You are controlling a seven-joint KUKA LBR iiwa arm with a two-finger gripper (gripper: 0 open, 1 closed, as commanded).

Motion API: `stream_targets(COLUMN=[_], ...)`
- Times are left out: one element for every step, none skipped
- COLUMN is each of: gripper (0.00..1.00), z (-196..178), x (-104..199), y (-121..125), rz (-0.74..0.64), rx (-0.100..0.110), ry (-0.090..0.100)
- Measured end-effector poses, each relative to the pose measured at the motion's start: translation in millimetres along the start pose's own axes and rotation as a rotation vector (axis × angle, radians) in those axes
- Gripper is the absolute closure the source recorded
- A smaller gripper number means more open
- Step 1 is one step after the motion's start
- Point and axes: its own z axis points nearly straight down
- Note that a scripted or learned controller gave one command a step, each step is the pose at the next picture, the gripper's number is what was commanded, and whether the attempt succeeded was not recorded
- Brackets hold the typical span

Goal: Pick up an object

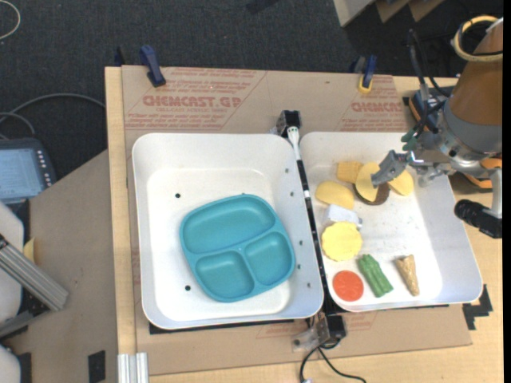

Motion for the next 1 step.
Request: stream_targets(gripper=[0.00], z=[4.1], x=[105.1], y=[-25.0], rz=[-0.011], rx=[0.004], ry=[0.006])
